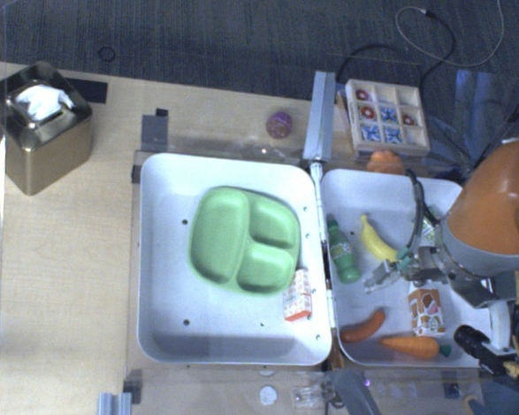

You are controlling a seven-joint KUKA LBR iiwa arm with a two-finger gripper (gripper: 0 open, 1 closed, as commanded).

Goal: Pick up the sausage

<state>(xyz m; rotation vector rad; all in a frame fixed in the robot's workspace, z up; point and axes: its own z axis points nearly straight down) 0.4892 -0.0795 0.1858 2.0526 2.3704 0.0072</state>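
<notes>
The sausage (363, 326), reddish-orange and slightly curved, lies near the front left corner of the right bin (367, 196). My gripper (391, 272) hovers over the middle of that bin, up and to the right of the sausage and apart from it. Its fingers look open, with nothing between them. The arm's orange band (499, 206) covers the bin's right side.
Around the gripper lie a banana (377, 240), a green bottle (342, 252), a juice carton (426, 311) and a carrot (409, 347). The left bin (162, 266) holds a green divided plate (244, 238) and a small red-white carton (299, 295). A tissue box (39, 129) stands far left.
</notes>
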